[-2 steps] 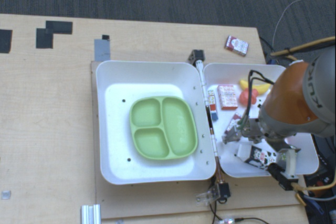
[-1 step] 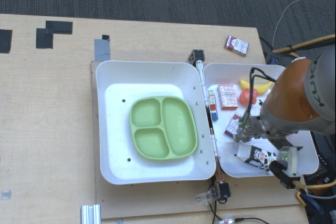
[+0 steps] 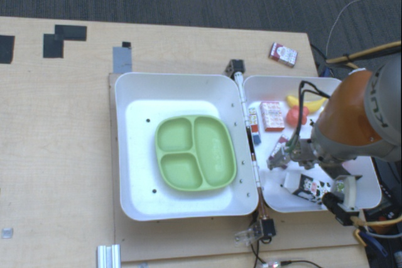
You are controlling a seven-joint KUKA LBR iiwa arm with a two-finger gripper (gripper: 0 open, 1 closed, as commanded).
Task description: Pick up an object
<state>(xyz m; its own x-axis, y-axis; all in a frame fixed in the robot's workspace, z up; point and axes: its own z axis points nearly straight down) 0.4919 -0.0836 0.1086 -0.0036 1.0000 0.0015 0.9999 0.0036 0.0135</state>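
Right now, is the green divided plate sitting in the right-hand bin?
No. The green divided plate lies in the left bin, while the arm's gripper is over the right bin.

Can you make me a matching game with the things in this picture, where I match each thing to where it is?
Things:
1. green divided plate
2. small red box
3. banana
4. gripper

Places:
A. on the bench outside the bins, beyond the right bin
B. low over the floor of the right bin, near its middle
C. in the left bin
D. at the far side of the right bin, beside a red round thing

Pairs: 1-C, 2-A, 3-D, 4-B
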